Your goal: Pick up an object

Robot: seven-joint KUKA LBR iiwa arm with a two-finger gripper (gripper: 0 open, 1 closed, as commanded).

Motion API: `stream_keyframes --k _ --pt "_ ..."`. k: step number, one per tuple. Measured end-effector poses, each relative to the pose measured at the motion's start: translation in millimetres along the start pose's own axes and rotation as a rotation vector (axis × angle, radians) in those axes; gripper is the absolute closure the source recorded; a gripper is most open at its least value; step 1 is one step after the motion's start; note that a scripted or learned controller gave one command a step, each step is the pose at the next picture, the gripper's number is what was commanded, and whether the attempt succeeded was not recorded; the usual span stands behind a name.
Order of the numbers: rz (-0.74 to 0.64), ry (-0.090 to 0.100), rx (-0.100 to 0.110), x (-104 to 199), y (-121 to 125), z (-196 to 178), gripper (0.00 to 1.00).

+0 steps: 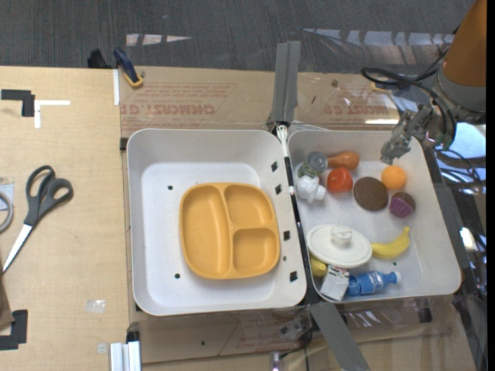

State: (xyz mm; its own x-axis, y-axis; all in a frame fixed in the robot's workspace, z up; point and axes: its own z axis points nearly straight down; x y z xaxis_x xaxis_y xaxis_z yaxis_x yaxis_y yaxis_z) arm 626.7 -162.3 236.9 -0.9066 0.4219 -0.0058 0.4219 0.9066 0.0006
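While the wooden worktop (pixel 62 284) bears two white bins | gripper (pixel 396 147) at right bin's (pixel 441 273) far-right corner, grip state unclear | orange (pixel 394 177) just beside it.

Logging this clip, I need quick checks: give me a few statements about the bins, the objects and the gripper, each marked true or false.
1. The yellow tray lies in the left bin. True.
2. The banana lies in the left bin. False: it is in the right bin.
3. The gripper holds the orange. False: it is above the bin's far edge, holding nothing.
4. Scissors lie on the bench left of the bins. True.
5. The blue bottle stands upright. False: it lies on its side.
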Motion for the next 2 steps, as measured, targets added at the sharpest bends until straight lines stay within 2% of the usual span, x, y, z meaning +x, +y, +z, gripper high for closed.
stream_keyframes --k 1,2 --pt "-0.08 -0.004 0.0 -16 -59 140 1.0" --pt "0.377 -0.005 -0.003 -12 36 140 1.0"
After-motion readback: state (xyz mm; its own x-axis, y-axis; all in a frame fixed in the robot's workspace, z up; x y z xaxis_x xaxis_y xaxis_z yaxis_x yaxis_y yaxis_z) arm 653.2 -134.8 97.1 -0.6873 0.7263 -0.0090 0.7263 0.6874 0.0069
